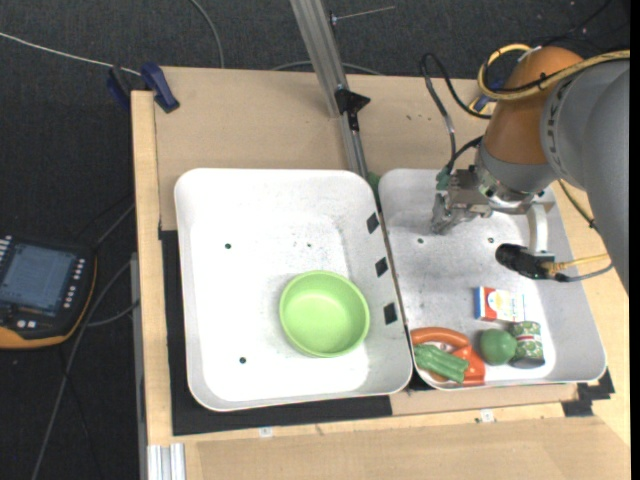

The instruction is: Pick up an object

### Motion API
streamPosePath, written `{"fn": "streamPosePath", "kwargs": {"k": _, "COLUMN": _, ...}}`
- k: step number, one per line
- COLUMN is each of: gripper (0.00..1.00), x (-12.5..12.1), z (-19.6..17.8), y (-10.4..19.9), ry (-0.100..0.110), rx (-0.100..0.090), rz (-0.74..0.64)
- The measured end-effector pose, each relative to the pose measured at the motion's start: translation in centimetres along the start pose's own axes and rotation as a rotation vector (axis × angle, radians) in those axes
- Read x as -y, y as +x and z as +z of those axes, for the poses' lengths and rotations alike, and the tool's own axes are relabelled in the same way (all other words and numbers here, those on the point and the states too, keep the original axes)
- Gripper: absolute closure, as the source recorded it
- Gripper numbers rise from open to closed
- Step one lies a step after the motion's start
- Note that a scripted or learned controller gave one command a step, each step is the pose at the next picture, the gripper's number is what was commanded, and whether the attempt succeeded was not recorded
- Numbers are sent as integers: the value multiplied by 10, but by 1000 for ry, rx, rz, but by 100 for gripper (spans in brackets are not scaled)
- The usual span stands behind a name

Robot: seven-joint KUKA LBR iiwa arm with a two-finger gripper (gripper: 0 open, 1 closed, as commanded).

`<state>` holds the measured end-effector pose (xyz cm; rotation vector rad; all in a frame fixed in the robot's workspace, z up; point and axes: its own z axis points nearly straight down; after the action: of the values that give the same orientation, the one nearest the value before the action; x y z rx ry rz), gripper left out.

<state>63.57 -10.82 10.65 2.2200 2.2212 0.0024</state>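
Note:
My gripper (447, 214) hangs over the far part of the right bin (440, 268), above bare bin floor, with nothing visible between its fingers. Several objects lie in that bin's near end, well in front of the gripper: a small red, white and blue box (499, 303), a green ball (495, 346), a small can with a green label (527, 341), and an orange and green toy vegetable (443, 356). A light green bowl (323, 314) sits upright in the left bin (230, 228).
A metal post (325, 58) rises at the back between the bins. Black clips (381, 266) sit along the shared bin edge. A black sensor with cable (528, 260) hangs off the wrist. A handheld pendant (40, 288) lies off the bench at left.

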Motion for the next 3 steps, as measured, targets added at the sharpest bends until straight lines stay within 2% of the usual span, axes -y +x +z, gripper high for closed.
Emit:
{"fn": "streamPosePath", "kwargs": {"k": 2, "gripper": 100, "x": 1, "z": -117, "y": -15, "ry": -4, "rx": 1, "rz": 0}}
{"fn": "streamPosePath", "kwargs": {"k": 3, "gripper": 100, "x": 0, "z": -135, "y": -15, "ry": 0, "rx": 0, "rz": 0}}
